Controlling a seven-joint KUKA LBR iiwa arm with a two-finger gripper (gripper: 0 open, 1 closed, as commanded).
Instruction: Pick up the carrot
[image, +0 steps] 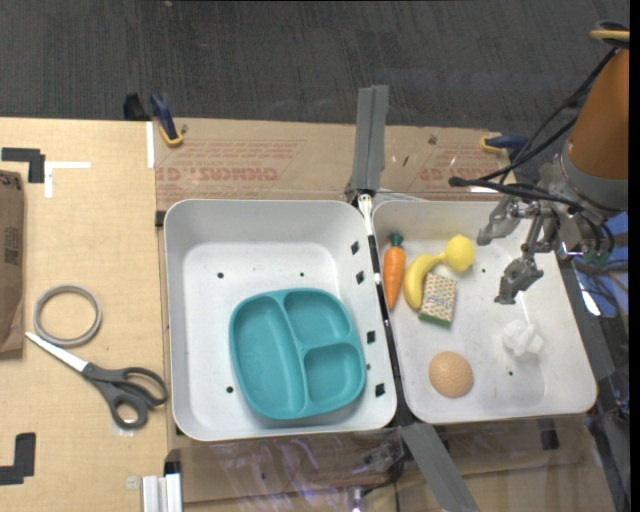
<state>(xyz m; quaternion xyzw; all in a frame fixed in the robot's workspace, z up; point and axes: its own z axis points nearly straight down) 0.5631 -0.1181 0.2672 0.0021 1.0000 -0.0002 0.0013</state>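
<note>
Two shallow white bins sit side by side on the table (90, 200), and the carrot (393, 273) lies in the right bin (560, 390), right against its left wall, orange body lengthwise with the green tip pointing to the far edge. It is well apart from the jaws (515, 262), which hang over the right half of the same bin with a banana, a lemon and a sponge between them and the carrot. The banana (418, 279) lies just beside the carrot, the lemon (459, 252) touches the banana's far end, and the speckled sponge (438, 298) leans against the banana's near side. A brown egg (451, 374) rests nearer the front of that bin, with a small clear crumpled piece (521, 340) to its right. The left bin (200, 250) holds a teal divided plate (298, 352). On the table to the left lie scissors (105, 378) and a roll of tape (67, 313); flat cardboard (260, 160) lies behind the bins. The jaws hold nothing; whether they stand wide or narrow I cannot tell.
</note>
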